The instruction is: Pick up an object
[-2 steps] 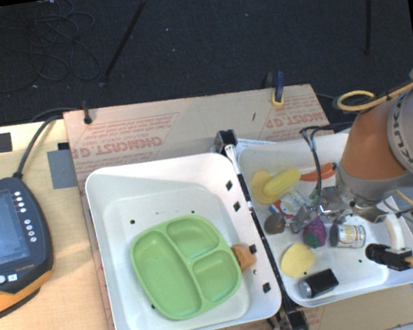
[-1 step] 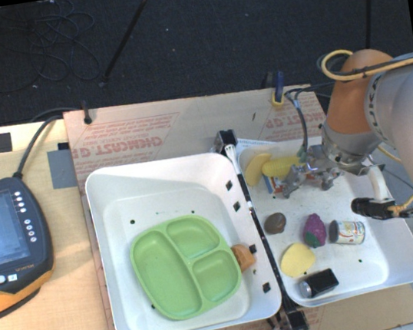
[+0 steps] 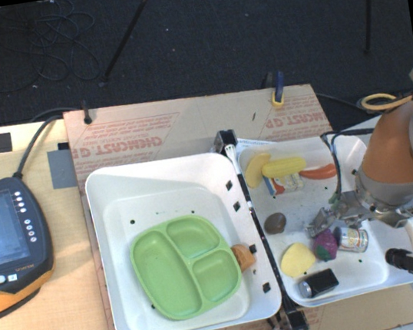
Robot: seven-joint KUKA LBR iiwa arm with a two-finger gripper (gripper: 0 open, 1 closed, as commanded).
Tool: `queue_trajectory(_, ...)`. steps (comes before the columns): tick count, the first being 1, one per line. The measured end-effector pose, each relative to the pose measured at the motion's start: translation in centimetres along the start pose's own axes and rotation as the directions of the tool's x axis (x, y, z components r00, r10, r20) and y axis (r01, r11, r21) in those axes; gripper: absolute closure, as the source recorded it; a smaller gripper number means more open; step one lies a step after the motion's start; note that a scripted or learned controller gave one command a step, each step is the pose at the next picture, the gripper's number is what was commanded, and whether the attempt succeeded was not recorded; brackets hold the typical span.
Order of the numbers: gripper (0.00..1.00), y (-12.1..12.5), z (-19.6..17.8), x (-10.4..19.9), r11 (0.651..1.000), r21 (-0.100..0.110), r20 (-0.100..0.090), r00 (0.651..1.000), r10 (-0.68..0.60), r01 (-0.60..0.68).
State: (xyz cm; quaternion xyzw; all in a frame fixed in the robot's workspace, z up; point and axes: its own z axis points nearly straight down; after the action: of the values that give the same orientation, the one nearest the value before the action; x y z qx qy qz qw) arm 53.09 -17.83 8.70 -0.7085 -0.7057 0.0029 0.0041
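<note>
- Camera view: the grey arm with its orange band (image 3: 390, 147) reaches in from the right, its metal two-finger gripper (image 3: 326, 221) low over the right white bin (image 3: 378, 269).
- The gripper sits just above a small purple round object (image 3: 325, 244), with a silver tin can (image 3: 353, 239) lying on its side just beside; whether the fingers are spread or pressed together cannot be told.
- Around it in the same bin lie a yellow lemon-shaped object (image 3: 297, 259), a black rectangular block (image 3: 318, 283), a brown round ball (image 3: 275, 223) and a yellow banana-like piece (image 3: 283, 166).
- In the left white bin (image 3: 117, 190) rests a green three-compartment plastic tray (image 3: 185, 265), with a small orange block (image 3: 244, 256) touching its right edge.
</note>
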Motion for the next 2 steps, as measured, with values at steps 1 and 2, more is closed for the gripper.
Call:
queue_trajectory(1,0.0,-5.8,0.0,3.7,1.0,-0.005,-0.002,1.0,-0.001,0.001)
queue_trajectory(2,0.0,-2.4,0.0,8.7,1.0,-0.01,0.003,1.0,-0.006,0.006)
